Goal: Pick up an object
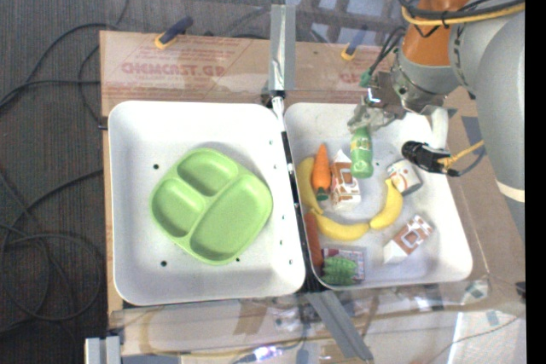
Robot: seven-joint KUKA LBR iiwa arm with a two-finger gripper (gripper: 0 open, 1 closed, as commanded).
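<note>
Several ways to fail from here. Hand low over the far half of the right-hand shallow white bin, right at the top of a small green plastic bottle, the likely pick, lying about midway between that bin's left and right walls. Wide, narrow or clamped on the bottle: impossible to tell, with the meeting point masked by wrist hardware. If caught only at the cap, likely to swing or slip out on the lift; if not caught at all, likely to come up with nothing. Crowding as well: orange carrot and small white-and-brown carton just beside the bottle's lower end, curved yellow banana nearer the near edge, so possibly nudged or dragged along. Hard to make out: print on the small white box toward the right wall and on the white-and-orange carton toward the near right corner; contents of the clear packet with something green at the near left corner; a thin red thing along the left wall, partly under the banana. Green divided plastic plate in the left-hand white bin, well apart from all this.
</note>
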